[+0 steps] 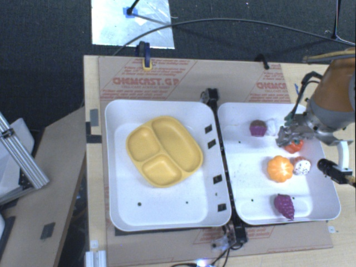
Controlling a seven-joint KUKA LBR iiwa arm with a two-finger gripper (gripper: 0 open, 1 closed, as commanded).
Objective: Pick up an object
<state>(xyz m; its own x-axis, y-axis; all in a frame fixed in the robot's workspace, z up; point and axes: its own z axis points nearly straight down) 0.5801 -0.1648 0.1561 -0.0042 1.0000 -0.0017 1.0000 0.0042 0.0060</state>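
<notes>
Nearest us in the right bin (325, 207) we see a purple grape bunch (284, 206), long axis running roughly near-to-far, narrow end pointing toward the near right corner. Just past it sits an orange pumpkin-like fruit (280, 168), round, no clear long axis, with a small white-and-red speckled piece (302, 166) touching its right side. Further back, the end effector (291, 139) is down over a small red-orange item with green on it (294, 146); we see that item right at the tips, but we cannot tell whether the tips are spread or closed on it, nor which way it points. Left of that, near the far wall, a small dark purple round object (257, 128) lies apart from the rest, a whitish blob just to its right.

In the left bin (119, 204) we note a yellow three-section plate (163, 151), long axis diagonal from far left to near right. The surface (183, 77) beyond carries brown printed cardboard.
</notes>
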